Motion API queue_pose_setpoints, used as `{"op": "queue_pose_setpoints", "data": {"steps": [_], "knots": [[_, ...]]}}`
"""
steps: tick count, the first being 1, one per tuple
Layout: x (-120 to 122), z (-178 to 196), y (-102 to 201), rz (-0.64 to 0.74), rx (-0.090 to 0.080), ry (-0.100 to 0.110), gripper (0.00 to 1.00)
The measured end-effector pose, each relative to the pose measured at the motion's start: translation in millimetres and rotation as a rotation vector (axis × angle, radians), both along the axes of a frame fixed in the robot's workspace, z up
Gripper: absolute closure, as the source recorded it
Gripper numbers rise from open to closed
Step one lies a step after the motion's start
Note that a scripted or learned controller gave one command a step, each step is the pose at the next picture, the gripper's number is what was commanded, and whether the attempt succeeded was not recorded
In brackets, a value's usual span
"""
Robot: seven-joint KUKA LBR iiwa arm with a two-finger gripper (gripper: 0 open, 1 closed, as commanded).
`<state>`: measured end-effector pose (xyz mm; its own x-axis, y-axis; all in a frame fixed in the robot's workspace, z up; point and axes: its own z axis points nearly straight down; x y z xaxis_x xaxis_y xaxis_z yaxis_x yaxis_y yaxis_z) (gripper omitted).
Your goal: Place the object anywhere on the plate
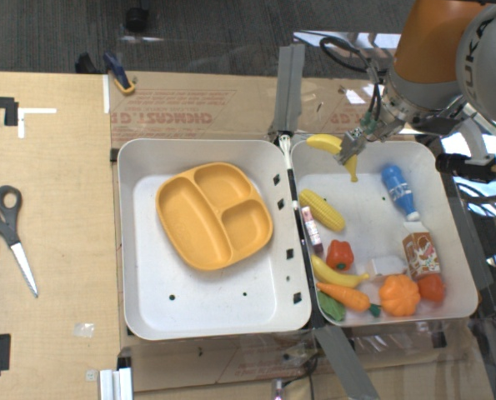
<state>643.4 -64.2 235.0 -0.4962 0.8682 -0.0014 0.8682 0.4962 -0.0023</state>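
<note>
In the camera view, the arm (448,32) is reaching in from the right, its orange band sitting above the wrist, and the gripper (353,147) is hanging over the far left corner of the right bin (456,223). It is pinching a banana (331,146) between its fingers; the banana is hanging lifted above the bin, its curved body pointing left towards the divider and its stem pointing down.

The plate (214,215), a yellow-orange one with three compartments, is lying in the left bin (139,248), towards its far half, and nothing is resting on it. The banana is well apart from the plate, on the other side of the wall between the bins.

Other things are lying in the right bin: a corn cob (323,210) near the left wall, a blue bottle (398,190) to the right of it, a red pepper (340,255) near the middle, a brown carton (420,255) by the right side, an orange pumpkin (399,295) beside a red tomato (432,288) at the near right, and a carrot (348,295) lying just beside a second banana (335,273) at the near left.

On the bench (47,223), scissors (12,232) are lying to the left of the bins.
</note>
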Motion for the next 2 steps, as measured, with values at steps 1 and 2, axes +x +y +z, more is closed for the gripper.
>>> {"op": "queue_pose_setpoints", "data": {"steps": [1, 2], "knots": [[-44, -39, 79, 0.116, 0.002, 0.001, 1.00], [-49, -18, 130, 0.199, 0.001, -0.002, 1.00]]}}
